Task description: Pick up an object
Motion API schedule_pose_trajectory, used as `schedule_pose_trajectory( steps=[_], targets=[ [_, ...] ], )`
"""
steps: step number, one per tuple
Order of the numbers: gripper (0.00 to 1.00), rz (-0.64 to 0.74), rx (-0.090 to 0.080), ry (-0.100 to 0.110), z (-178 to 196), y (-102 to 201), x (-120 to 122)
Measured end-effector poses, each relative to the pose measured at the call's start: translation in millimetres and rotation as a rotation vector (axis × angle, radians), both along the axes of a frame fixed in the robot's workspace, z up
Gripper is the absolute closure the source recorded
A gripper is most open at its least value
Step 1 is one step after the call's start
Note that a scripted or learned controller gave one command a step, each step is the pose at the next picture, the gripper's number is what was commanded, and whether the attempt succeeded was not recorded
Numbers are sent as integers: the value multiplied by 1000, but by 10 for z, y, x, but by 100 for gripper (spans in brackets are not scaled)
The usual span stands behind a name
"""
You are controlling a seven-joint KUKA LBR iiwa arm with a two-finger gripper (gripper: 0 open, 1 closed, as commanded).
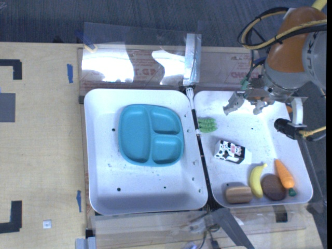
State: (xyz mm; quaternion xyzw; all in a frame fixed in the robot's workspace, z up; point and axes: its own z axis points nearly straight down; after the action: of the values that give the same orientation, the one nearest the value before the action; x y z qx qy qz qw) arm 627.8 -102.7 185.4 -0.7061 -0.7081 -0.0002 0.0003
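The right bin [290, 144] holds a small green leafy piece [206, 124] near its left wall, a black-and-white patterned box [230, 152] in the middle, and along the front a tan bread-like block [238, 194], a yellow banana [256, 179], a brown round item [273, 187] and an orange carrot [284, 174]. My gripper [245, 106] hovers over the bin's far part, its two fingers spread apart and open, nothing between them. It is well back from the patterned box.
The left bin [104, 154] contains a blue divided plate [151, 134]. A clear plastic wall [135, 61] rises behind the bins. A metal divider [192, 61] stands at the back between them. Yellow cables [259, 30] loop above the wrist.
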Motion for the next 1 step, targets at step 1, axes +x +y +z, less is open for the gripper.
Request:
schedule_pose_trajectory(
  steps=[1],
  targets=[
    [0, 46, 1, 9, -816, -148, -573]
  ],
)
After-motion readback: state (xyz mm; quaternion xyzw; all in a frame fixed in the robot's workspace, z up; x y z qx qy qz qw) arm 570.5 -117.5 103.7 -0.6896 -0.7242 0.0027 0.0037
